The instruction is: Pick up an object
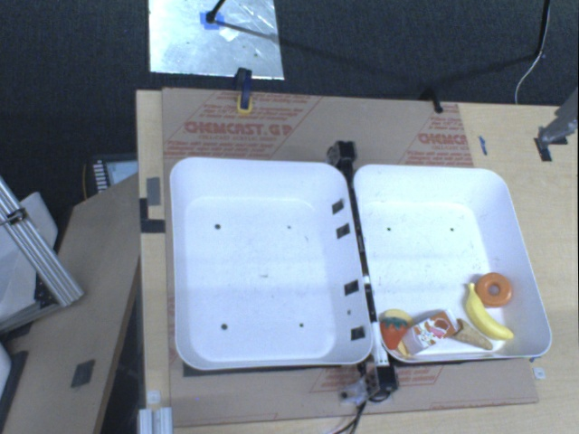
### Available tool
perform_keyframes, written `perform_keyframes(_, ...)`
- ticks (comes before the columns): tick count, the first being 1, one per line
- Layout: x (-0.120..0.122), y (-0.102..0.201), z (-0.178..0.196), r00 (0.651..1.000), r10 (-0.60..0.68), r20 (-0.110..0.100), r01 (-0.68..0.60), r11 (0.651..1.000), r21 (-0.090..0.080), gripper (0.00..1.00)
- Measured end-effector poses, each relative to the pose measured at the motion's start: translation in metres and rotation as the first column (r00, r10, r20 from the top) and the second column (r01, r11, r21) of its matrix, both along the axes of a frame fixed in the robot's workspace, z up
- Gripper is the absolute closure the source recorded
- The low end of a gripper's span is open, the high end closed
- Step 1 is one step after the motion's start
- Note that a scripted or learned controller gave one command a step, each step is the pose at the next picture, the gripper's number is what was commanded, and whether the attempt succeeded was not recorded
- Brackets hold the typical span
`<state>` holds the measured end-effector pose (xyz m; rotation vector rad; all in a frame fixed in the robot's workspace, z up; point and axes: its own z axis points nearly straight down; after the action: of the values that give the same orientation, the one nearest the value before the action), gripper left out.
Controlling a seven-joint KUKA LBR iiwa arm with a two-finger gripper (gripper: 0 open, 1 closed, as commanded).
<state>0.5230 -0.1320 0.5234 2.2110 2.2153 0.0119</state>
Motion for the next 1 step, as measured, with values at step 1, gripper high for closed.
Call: perform_keyframes(1,-0.0377,0.0351,0.0137,1.000,0.005,-0.008,-0.005,1.000,0.003,0.00)
